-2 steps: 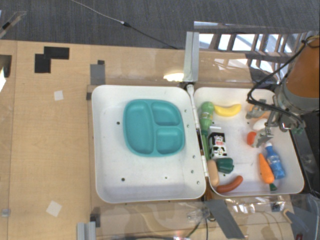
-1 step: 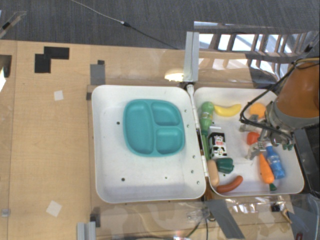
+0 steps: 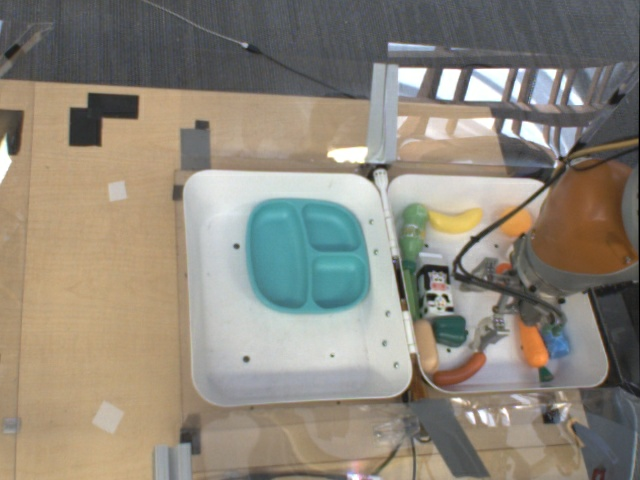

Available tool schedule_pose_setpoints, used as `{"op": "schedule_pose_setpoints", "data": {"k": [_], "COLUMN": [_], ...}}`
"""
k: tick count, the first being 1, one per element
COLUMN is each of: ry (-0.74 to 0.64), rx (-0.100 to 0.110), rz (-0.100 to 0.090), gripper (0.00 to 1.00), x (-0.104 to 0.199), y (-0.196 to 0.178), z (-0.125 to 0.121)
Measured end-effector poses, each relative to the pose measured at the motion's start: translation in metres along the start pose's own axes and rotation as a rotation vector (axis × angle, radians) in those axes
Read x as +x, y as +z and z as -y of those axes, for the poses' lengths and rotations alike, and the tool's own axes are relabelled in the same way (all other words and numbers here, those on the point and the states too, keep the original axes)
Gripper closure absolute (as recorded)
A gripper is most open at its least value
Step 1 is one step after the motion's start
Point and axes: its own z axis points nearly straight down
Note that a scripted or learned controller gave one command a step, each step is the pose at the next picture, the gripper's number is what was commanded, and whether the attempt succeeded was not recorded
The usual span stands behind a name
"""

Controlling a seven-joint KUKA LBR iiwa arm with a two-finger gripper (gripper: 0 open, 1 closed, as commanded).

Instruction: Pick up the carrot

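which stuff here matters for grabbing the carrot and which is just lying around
For the job:
- carrot, right bin, near the front
- claw, beside it
- right bin

Lying about:
- banana
- green bottle
- sausage
- blue piece
- teal divided plate
- left bin

One fixed camera looks down at a slant from well above the tabletop point(image 3: 90, 298), taking in both white bins point(image 3: 215, 368) side by side.

carrot point(image 3: 532, 345): lower right of frame, in right bin point(image 3: 590, 368)
gripper point(image 3: 503, 320): just left of carrot
plate point(image 3: 305, 255): left bin point(image 3: 215, 298)
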Motion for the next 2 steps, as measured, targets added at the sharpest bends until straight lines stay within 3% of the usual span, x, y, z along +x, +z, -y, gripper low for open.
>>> {"op": "schedule_pose_setpoints", "data": {"k": [1,2], "ry": [-0.028,-0.035], "rx": [0.002,0.005], "rz": [0.000,0.011], "gripper": [0.00,1.00], "x": [0.017,0.013], "y": [0.000,-0.013], "z": [0.057,0.056]}}
